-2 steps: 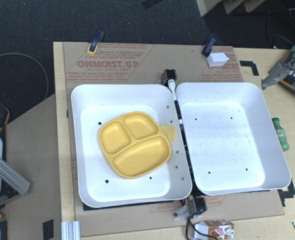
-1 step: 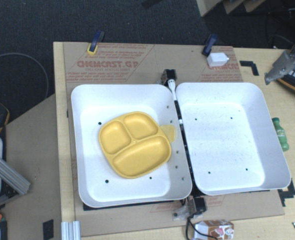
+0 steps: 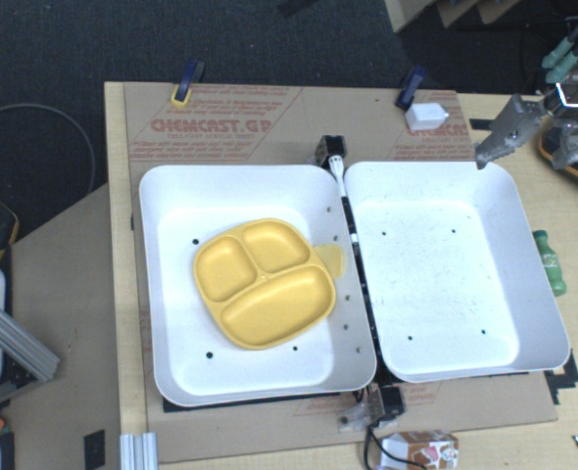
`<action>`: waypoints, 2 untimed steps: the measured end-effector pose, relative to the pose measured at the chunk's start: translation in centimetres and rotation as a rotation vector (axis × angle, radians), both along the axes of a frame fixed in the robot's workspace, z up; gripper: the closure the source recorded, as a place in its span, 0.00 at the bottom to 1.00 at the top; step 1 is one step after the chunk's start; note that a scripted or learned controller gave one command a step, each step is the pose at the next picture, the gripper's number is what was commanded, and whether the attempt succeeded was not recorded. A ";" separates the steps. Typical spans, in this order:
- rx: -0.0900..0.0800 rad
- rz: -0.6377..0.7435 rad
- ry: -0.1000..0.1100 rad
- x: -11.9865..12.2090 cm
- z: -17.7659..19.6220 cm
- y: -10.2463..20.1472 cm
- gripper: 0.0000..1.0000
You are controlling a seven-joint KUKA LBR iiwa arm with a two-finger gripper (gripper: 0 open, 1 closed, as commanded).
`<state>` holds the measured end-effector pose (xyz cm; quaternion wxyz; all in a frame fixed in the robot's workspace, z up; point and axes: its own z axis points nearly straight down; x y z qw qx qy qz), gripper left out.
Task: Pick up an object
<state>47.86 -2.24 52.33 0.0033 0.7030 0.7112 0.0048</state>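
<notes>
A yellow moulded plastic plate with three compartments [image 3: 263,284] was seen lying flat in the left shallow white bin [image 3: 171,355], set a little towards that bin's right wall, with a small yellowish scrap [image 3: 329,258] tucked against its right rim; its long axis was judged to run slantwise, from the bin's far-left part towards its near-right part, the single large compartment lying nearest the bin's near edge; the right shallow white bin [image 3: 495,346] was seen just beside it, the two walls meeting along a dark strip. The grey two-finger gripper [image 3: 503,137] was seen at the far-right corner of the right bin, above its rim and well apart from the plate; whether its fingers stood wide or narrow could not be told, and nothing was seen held between them. The plate was therefore taken to lie to the left of the gripper and nearer the bench's near edge, the whole right bin being between them; the pick was judged not yet begun; a crossing of the divide was thought to be called for, and a raised rim or compartment ridge was judged the likeliest place for a hold, the flat shallow form offering little else.
</notes>
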 end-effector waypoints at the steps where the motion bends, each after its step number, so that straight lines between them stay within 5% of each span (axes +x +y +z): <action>1: -0.003 -0.010 0.003 0.2 0.7 -0.5 1.00; 2: -0.002 -0.013 0.025 0.0 -11.1 0.0 1.00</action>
